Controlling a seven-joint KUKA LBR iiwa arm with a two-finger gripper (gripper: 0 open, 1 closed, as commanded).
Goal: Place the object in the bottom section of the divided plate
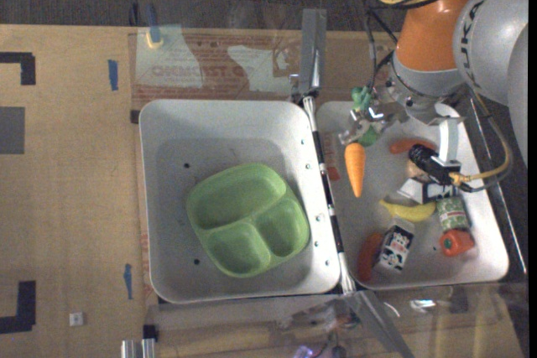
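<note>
1. I see the gripper (367,123) over the right bin's (495,264) upper left corner; I cannot tell its grip state.
2. The carrot (355,168) lies just below it.
3. The plate (247,219) sits in the left bin (168,130).
4. Bench (67,180): brown, taped.

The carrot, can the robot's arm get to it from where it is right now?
Probably yes. The carrot lies bare on the right bin's floor, nothing on top of it, and the tool hangs just above its leafy end. The banana and milk carton lie apart from it.
</note>
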